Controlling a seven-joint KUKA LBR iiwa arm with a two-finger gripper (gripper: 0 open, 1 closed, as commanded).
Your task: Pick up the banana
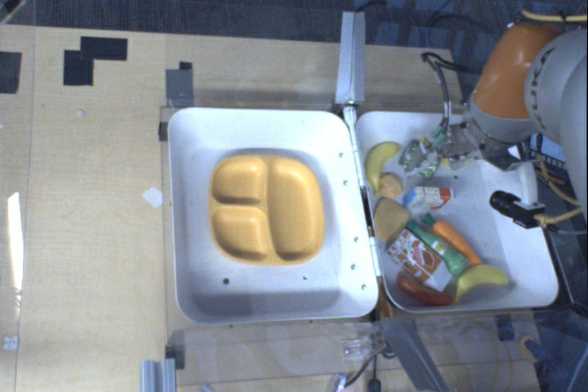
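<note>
Camera view: banana [481, 278] lies at the right bin's [542, 289] near corner, against a green carton [443, 251] and red pepper [423, 292]. Likely light plastic, stiff, smooth; best taken across its middle. Hand [424, 153] hovers at the bin's far side, well apart, grip state unreadable. Crowded bin; wooden surface [92, 197] around.

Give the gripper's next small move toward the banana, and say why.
Probably shift the two-finger gripper toward the near right corner of the right white bin. It hangs over the far end, while the yellow curved banana lies apart from it beside the orange carrot.
</note>
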